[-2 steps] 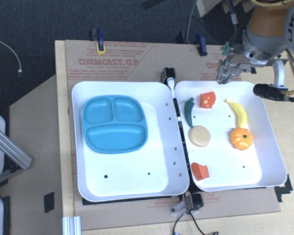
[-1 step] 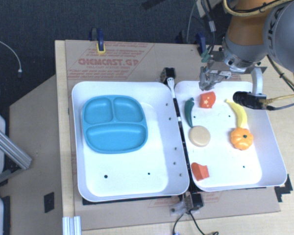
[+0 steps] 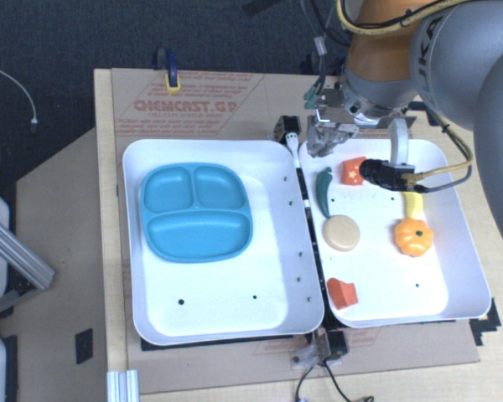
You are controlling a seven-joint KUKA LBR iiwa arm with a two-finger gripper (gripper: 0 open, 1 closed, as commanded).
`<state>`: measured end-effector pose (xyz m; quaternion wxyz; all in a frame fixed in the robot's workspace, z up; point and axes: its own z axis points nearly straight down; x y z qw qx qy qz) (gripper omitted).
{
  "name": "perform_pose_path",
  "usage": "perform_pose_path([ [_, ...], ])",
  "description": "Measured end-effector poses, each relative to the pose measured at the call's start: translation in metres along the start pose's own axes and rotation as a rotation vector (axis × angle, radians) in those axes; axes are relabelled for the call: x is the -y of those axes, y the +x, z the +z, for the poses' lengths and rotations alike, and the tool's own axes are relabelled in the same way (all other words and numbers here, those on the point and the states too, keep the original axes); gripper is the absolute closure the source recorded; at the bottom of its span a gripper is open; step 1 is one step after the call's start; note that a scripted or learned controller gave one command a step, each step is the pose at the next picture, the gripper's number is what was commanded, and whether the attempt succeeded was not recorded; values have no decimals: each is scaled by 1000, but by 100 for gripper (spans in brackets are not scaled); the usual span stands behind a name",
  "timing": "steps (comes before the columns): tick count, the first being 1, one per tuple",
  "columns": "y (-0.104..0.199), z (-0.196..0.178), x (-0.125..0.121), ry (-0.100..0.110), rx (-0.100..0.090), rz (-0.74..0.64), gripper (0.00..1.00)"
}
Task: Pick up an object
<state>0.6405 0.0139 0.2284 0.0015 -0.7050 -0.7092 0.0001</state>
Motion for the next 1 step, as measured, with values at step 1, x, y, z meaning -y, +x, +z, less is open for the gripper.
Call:
perform_pose_path([
  [1, 52, -9, 16, 0, -1, 0, 100],
])
